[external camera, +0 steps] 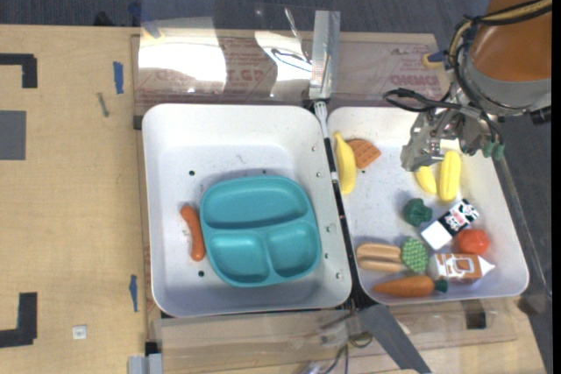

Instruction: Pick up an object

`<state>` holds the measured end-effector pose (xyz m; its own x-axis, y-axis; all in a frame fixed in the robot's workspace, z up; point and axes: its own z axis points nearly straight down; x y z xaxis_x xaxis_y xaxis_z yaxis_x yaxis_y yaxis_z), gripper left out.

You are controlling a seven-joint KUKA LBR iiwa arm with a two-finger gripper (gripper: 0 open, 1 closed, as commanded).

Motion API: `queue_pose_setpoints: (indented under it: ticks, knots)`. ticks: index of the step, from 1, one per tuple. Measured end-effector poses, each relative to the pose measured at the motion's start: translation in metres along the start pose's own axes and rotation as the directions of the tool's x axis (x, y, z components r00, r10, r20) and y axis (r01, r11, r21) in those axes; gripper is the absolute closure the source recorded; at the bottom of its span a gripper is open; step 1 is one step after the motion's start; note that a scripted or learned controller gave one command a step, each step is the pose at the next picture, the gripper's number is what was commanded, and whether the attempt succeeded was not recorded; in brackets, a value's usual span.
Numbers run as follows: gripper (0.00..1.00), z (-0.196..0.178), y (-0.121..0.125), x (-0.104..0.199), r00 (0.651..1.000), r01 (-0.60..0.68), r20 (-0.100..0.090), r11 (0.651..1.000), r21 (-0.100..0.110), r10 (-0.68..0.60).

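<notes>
Carrot [405, 285] lies along the near wall of the right bin [517, 271], with a hot dog [379, 256] just behind it and a small carton [462, 266] and red tomato [473, 242] to its right. Farther back, a yellow corn cob [449, 175] stands between the gripper's [438, 155] fingers, which close on it, lifted at the bin's back right. A banana [344, 164] lies by the left wall. In the left bin [166, 131] sit a teal divided plate [259, 228] and a sausage [194, 232].
</notes>
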<state>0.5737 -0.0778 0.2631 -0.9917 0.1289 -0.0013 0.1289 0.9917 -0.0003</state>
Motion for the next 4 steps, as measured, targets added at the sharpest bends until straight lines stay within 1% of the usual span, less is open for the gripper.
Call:
queue_pose_setpoints:
  ticks: [1, 2, 3, 4]
  knots:
    - [1.0, -0.051, 0.014, -0.028, 1.0, -0.006, 0.011, 1.0, -0.002, 0.006]
    - [1.0, -0.039, 0.029, -0.059, 0.992, 0.128, 0.007, 0.992, -0.001, -0.128]
    - [1.0, -0.061, 0.039, -0.059, 0.981, 0.194, 0.01, 0.981, 0.0, -0.194]
    - [1.0, -0.037, 0.053, -0.088, 0.944, 0.329, 0.008, 0.944, 0.0, -0.329]
